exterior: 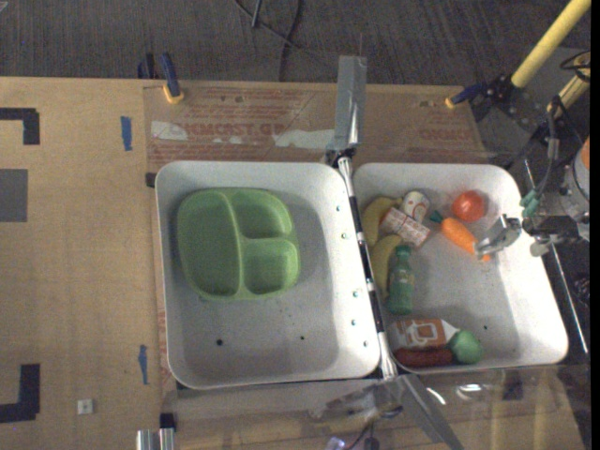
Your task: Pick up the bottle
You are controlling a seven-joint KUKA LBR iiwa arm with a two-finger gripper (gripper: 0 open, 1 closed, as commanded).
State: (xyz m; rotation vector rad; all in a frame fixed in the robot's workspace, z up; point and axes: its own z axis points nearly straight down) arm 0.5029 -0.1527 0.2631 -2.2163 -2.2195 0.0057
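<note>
The green bottle [401,277] lies in the right bin [525,317], near its left wall, with its cap pointing to the back. Beside it on the left are two yellow bananas [379,221]. My gripper [509,236] hangs over the right side of that bin, just right of the orange carrot [458,234], well to the right of the bottle and apart from it. Nothing is seen held in it.
The right bin also holds a red tomato [470,204], a white and red can [408,219], a small carton [424,331], a dark red sausage [424,355] and a green lime [466,347]. A green divided plate [238,242] lies in the left bin [262,345].
</note>
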